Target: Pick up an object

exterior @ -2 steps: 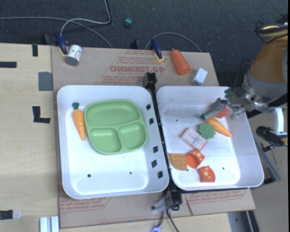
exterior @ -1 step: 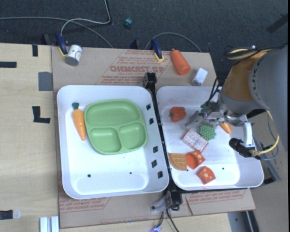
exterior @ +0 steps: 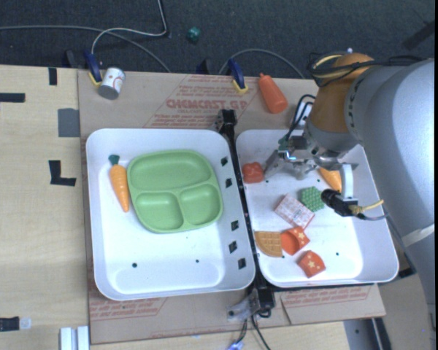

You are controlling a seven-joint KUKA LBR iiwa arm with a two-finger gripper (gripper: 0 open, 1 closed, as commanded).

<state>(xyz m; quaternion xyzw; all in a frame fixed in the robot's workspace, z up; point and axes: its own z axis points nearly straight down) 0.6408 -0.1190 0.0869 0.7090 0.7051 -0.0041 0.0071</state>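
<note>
Gripper (exterior: pixel 298 159) hung low over the right bin (exterior: pixel 350 268), just beside a small red toy (exterior: pixel 252 172). Nothing sat between its fingers, and I cannot tell their spread. Reaching looked underway; next it must drop onto one toy and squeeze.

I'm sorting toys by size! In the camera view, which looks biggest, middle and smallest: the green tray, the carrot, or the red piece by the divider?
1. Green tray, by far the largest.
2. Carrot, long and thin.
3. Red piece, the smallest.
</note>
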